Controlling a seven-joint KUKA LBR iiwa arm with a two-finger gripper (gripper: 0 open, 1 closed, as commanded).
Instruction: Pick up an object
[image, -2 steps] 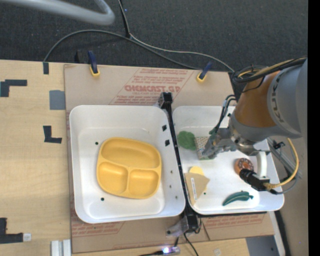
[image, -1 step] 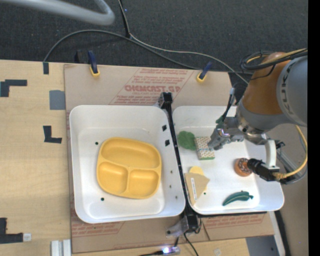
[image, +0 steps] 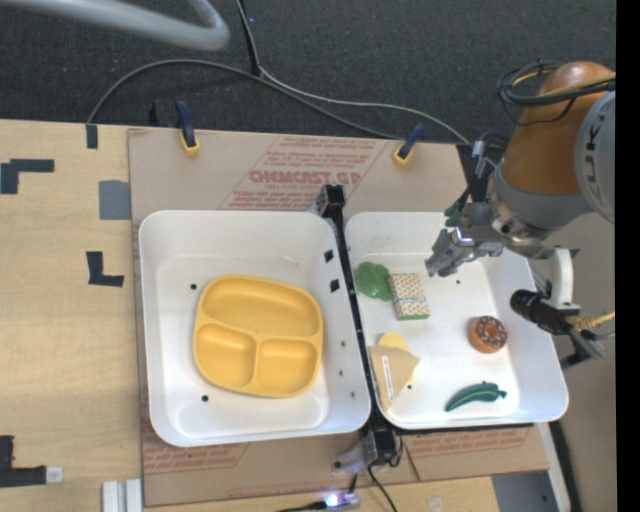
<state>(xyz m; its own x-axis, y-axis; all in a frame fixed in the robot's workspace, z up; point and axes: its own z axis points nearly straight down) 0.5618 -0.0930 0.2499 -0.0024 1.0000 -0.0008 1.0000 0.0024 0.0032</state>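
fingers: gripper (image: 447, 259) pointed down-left over the upper part of the right bin; couldn't tell if open or closed, tips too small and dark. Nothing visibly between them.
arm: grey with orange band, came in from upper right of the frame; wrist sat over the right bin's upper right corner.
nearest item: patterned block (image: 410, 296), below-left of the gripper, near but apart from it.
green lump: (image: 373, 280), just beside the block on its left, close to the divider between bins.
yellow wedge: (image: 393, 366), lower left of the right bin, below the block.
donut: (image: 488, 334), brown with sprinkles, right side of the bin, well below the gripper.
green pepper: (image: 476, 396), dark green, curved, lying near the bin's lower right edge.
right bin: (image: 520, 408), white, shallow, held all five small items.
left bin: (image: 160, 300), white, held a yellow divided plate (image: 260, 335), three compartments, flat in the middle.
bench: cardboard sheet (image: 290, 175) under both bins, two yellow clamps at its top edge.
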